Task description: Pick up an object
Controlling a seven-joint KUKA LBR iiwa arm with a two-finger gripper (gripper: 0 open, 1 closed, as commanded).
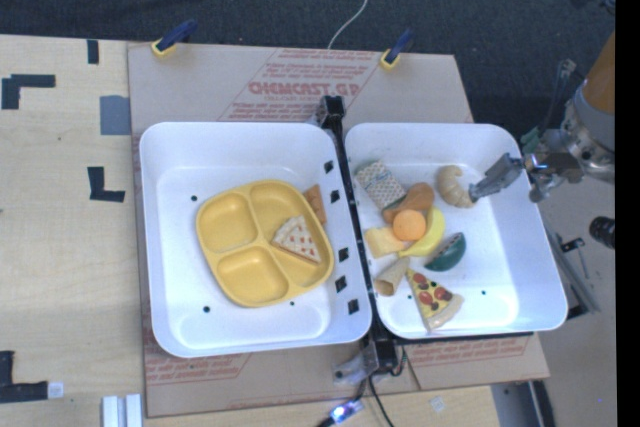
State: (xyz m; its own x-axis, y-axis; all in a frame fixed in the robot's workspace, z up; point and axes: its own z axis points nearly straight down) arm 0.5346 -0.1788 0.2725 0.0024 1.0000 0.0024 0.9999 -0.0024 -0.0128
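Grey gripper [497,179] slants into right bin [520,255] beside croissant [456,185]; grip seemingly empty, unclear.

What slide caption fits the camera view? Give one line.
End effector poised over the right bin beside a toy croissant; the left bin holds a yellow tray.

Red print is borne by the cardboard sheet [300,85] laid under the two bins, along its far edge. The largest line can be read as "CHEMCAST GP", slanted across the sheet. Smaller red lines above and below it are too blurred to be read.
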